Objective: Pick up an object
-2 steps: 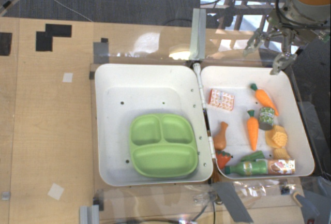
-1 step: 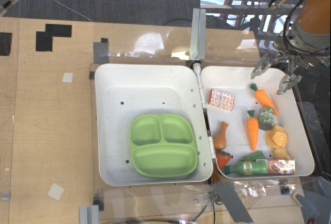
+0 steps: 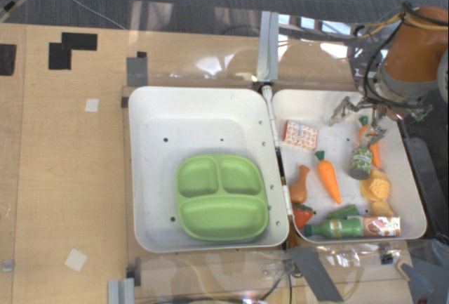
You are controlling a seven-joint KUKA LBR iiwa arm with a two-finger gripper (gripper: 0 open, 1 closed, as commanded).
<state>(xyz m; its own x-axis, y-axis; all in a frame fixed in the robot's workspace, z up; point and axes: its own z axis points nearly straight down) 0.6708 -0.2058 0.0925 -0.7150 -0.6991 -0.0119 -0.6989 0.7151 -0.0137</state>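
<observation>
Over the right bin [image 3: 414,176], the gripper [image 3: 361,115] hangs with its fingers spread open, gripping nothing, just above a small can [image 3: 360,161] beside a carrot [image 3: 328,179].

My one fixed camera sits above the bench [image 3: 63,176], looking down at a slant across both bins [image 3: 151,155].

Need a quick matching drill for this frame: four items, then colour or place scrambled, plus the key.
Items:
1. divided plate
2. carrot
3. bottle
4. small box

Descriptions:
A. lies along the near edge of the right bin
B. light green, in the left bin
C. orange with a green top, mid right bin
D. red and white pattern, far left part of the right bin

Pairs: 1-B, 2-C, 3-A, 4-D
</observation>
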